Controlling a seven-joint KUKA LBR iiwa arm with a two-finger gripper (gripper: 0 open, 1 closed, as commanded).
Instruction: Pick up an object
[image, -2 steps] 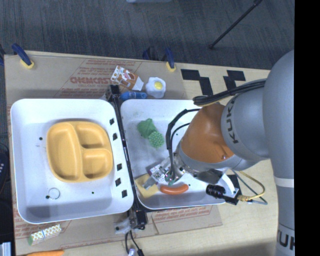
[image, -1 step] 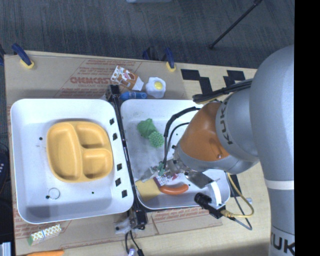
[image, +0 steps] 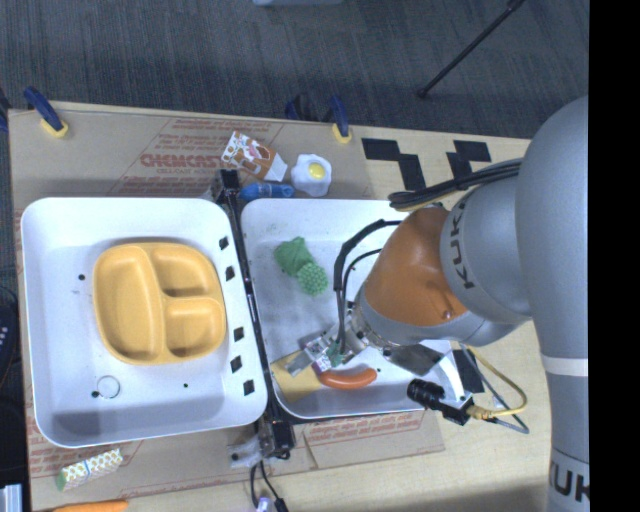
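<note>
Your hand (image: 335, 352) sits low in the right bin (image: 262, 300), near side, just above the red sausage (image: 347, 378); whether it's spread you cannot tell; nothing looks lifted, so the pick remains.

Red print on the cardboard sheet (image: 150, 150) under the bins, upper left: large letters reading roughly "CHEMCAS…", the end cut off by the small carton; smaller red lines above and below it too fine to read.

More red print on the same cardboard along the lower edge, under the left bin and below the right bin; illegible.

Grey arm (image: 500, 260), on the wrist housing beside the orange band: dark letters "KU", start of the maker's name, running vertically.

Small carton (image: 245, 153) at top of the worktop: patterned packaging, no wording legible.
</note>
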